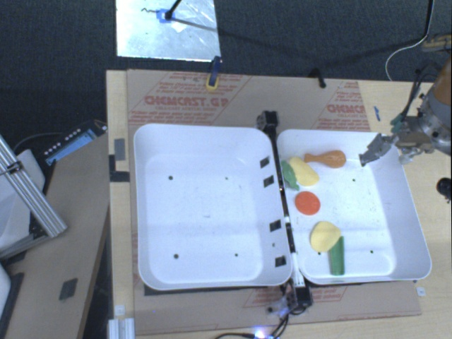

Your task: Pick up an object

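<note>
The right bin [395, 210] holds several toy foods. An orange drumstick shape [326, 159] lies near its far edge. A yellow piece [304, 171] rests against a green piece [289, 175] by the divider. Below them sit a red-orange disc [307, 203], a second yellow piece [323, 236] and a green stick [337, 256]. My gripper [388, 151] hangs over the bin's far right corner, to the right of the drumstick and apart from it. Its two fingers are spread open with nothing between them.
The left bin [205, 203] lies beside the right one, with black clips [272, 182] along the shared edge. Both rest on a cardboard sheet [191, 97]. A shiny metal plate [166, 20] is on the floor beyond. Cables [402, 51] run at the upper right.
</note>
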Controlling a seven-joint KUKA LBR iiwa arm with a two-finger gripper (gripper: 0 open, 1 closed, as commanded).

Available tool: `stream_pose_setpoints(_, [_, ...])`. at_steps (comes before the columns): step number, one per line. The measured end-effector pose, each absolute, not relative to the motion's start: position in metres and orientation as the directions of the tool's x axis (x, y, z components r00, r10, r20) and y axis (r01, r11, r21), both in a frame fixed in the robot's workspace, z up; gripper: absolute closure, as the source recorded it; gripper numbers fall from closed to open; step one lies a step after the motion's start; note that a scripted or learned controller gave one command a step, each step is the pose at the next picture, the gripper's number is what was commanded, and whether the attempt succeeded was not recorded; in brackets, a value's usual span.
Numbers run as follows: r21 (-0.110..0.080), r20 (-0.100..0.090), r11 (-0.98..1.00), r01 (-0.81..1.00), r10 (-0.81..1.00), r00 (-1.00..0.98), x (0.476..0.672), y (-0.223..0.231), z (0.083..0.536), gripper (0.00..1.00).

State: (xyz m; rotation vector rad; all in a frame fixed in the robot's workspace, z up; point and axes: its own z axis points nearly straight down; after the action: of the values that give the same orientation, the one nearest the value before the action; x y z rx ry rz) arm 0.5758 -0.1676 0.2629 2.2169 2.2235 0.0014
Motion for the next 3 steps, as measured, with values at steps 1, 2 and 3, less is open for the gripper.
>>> stream_pose_setpoints(1, [-0.003,0.003,0.010,1.000,1.000,-0.010,0.605,-0.107,0.168,0.00])
stream_pose_setpoints(2, [-0.007,0.002,0.002,1.000,1.000,-0.002,0.581,-0.089,0.086,0.00])
stream_pose_setpoints(3, [0.003,-0.001,0.001,1.000,1.000,-0.001,0.584,-0.091,0.102,1.00])
